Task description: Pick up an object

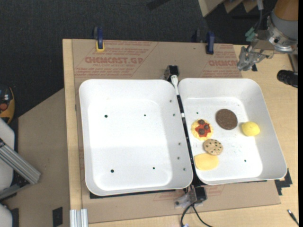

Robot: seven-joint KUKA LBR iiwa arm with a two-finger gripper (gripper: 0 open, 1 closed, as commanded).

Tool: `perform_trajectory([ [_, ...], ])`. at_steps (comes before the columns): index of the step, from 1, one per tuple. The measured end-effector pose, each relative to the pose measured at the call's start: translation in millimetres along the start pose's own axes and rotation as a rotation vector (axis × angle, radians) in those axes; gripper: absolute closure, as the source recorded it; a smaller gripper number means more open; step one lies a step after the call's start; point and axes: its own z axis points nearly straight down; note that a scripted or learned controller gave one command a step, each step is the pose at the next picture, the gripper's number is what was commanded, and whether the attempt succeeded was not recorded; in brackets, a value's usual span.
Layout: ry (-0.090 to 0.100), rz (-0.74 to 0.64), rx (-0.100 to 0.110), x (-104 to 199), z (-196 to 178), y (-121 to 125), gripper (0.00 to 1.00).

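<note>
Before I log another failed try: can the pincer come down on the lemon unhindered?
Probably yes. The lemon lies apart from the brown cookie, nothing covers it, and the pincer hangs above the right bin's far edge.

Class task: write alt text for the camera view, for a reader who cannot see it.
Two white bins sit side by side; the right bin holds a brown cookie, lemon, small pizza, chip cookie and yellow piece. The gripper hangs beyond that bin's far right corner, over the bench.
</note>
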Motion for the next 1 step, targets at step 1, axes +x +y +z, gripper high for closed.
perform_trajectory([
  [1, 0.004, -0.002, 0.012, 25.7, 15.8, -1.7, 1.0],
])
